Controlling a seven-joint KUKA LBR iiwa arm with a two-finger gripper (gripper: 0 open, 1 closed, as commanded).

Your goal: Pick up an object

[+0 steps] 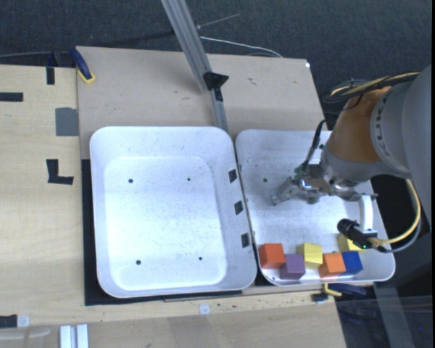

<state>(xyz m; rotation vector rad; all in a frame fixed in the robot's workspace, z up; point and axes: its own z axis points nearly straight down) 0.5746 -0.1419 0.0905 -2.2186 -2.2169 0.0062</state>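
Note:
Several small blocks lie along the front edge of the right bin (275, 138): an orange block (272, 254), a purple block (294, 265), a yellow block (312, 253), a second orange block (333, 264) and a blue block (352, 261). My gripper (291, 193) hangs over the middle of the right bin, well behind the blocks. It is open, its fingers are spread, and nothing is between them. The arm comes in from the right.
The left bin (96, 147) stands beside the right one, their rims touching. A slanted metal pole (187, 35) reaches down to the back of the bins. A blue and yellow clamp (83, 67) sits at the bench's back left corner.

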